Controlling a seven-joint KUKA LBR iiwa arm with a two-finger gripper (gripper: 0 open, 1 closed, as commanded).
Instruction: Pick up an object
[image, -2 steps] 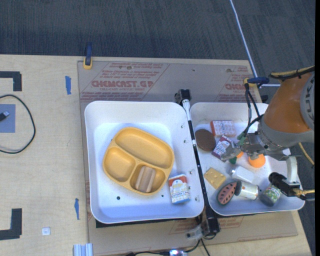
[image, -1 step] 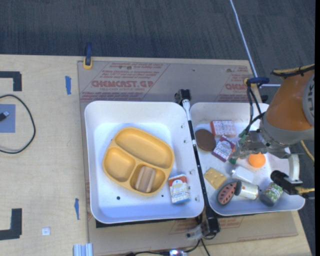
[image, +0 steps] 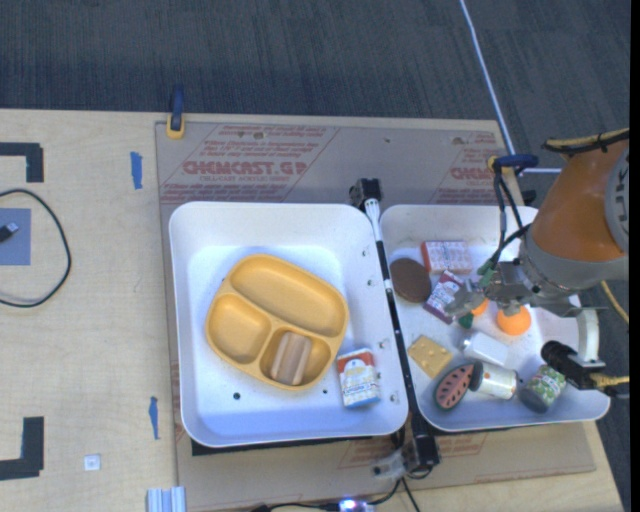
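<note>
My gripper (image: 478, 300) hangs low over the middle of the right bin (image: 590, 405), on the grey wrist below the orange band. It is right beside a crumpled red-and-white packet (image: 443, 297) on its left and an orange ball (image: 514, 321) on its right. Around it lie a brown round disc (image: 407, 279), a flat red-and-white packet (image: 446, 256), a yellow cheese wedge (image: 430, 354), a white block (image: 488, 349), a watermelon slice (image: 453, 386), a white bottle (image: 497, 381) and a green can (image: 545, 388). I see nothing lifted off the bin floor.
The left bin (image: 190, 240) holds a yellow divided plate (image: 285, 290) with a sausage (image: 292, 357) in its lower compartment, and a small carton (image: 358, 378) by the front right corner. A black divider rail (image: 385, 290) runs between the bins.
</note>
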